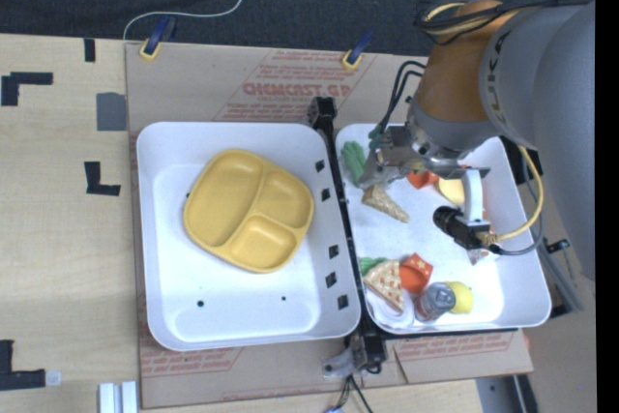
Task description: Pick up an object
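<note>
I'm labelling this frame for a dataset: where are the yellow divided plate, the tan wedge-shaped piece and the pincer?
yellow divided plate (249, 209), camera view, on the ridge where its compartments meet.
tan wedge-shaped piece (386, 202), camera view, on the middle of the wedge.
pincer (379, 167), camera view, at its tip above the right bin.

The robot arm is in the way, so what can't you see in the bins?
- Gripper: the camera view shows it over the right bin, too blurred to read its grasp.
- Orange piece: partly hidden under the arm.
- Toys at the near edge: too small and piled to name.
</note>
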Robot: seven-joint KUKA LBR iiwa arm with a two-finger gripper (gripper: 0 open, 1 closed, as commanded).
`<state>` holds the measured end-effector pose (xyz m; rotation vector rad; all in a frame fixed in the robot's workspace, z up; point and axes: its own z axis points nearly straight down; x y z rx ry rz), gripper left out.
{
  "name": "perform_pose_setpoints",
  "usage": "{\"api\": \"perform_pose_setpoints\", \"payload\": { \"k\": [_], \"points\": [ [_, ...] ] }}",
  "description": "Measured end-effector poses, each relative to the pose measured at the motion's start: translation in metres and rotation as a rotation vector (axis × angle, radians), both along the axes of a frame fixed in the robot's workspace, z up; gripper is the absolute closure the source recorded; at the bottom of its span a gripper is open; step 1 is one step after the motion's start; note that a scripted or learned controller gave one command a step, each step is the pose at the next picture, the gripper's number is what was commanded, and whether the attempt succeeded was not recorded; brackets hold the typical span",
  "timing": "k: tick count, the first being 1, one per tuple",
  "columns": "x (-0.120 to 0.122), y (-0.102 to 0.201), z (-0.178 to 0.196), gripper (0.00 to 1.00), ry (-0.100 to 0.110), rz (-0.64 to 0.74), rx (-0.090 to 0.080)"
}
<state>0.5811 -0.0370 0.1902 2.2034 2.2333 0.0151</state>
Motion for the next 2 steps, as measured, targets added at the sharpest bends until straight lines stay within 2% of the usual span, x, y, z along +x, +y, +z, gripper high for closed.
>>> {"api": "perform_pose_setpoints", "payload": {
  "k": [1, 2],
  "points": [
    [0.005, 0.041, 0.026, 1.0, 0.008, -0.007, -0.002],
    [-0.007, -0.027, -0.008, 1.0, 0.014, -0.02, -0.007]
  ]
}}
